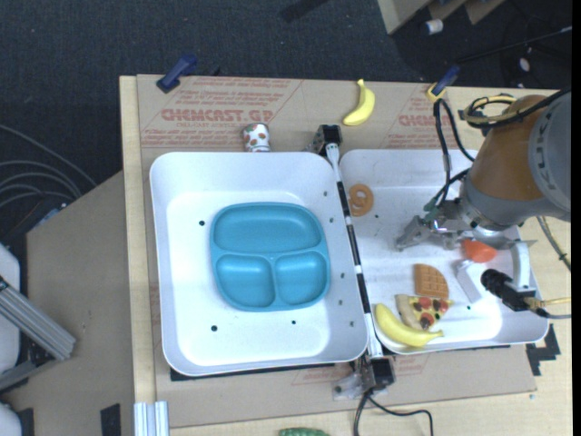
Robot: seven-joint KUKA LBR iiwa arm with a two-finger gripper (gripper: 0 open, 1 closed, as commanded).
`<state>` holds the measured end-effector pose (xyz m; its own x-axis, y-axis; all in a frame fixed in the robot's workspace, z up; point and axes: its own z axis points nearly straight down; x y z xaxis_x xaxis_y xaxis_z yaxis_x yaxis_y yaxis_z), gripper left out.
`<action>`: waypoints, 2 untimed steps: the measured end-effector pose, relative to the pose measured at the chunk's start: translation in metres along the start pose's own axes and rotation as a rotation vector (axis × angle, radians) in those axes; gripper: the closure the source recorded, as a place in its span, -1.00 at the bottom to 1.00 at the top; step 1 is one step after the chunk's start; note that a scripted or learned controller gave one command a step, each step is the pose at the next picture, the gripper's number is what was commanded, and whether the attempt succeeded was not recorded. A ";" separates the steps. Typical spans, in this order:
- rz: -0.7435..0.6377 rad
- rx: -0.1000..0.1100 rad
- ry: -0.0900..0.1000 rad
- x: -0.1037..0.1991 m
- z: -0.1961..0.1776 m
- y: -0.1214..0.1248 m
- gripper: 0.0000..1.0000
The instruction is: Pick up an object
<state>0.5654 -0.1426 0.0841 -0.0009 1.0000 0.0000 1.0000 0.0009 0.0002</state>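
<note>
Reaching in from the right, the arm (517,166) had its jaws (419,232) low inside the right bin (399,175), and they looked spread, with nothing between them. Nothing had been lifted, so the pick-up seemed barely begun: the approach looked made, while the closing, the grip and the raise were all left to do.

Candidates lay close by in that bin. A small brown ring (360,199) sat to the jaws' left, near the bin wall. A waffle-like piece (431,281) lay below them, touching a pizza slice (424,310), and a yellow banana (403,328) curled along the bin's near edge. An orange piece (478,250) showed beside the wrist.

A blue divided plate (270,254) rested in the left bin (172,243). Another banana (359,107) lay on the desk (227,107) beyond the bins.
</note>
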 end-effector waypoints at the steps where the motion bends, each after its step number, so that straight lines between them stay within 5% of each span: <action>1: 0.000 0.000 0.000 0.008 -0.001 0.054 -1.00; 2: -0.001 -0.002 -0.001 0.008 -0.011 0.054 1.00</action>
<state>0.6195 -0.1346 0.0948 -0.0017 1.0000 -0.0007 1.0000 0.0017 0.0019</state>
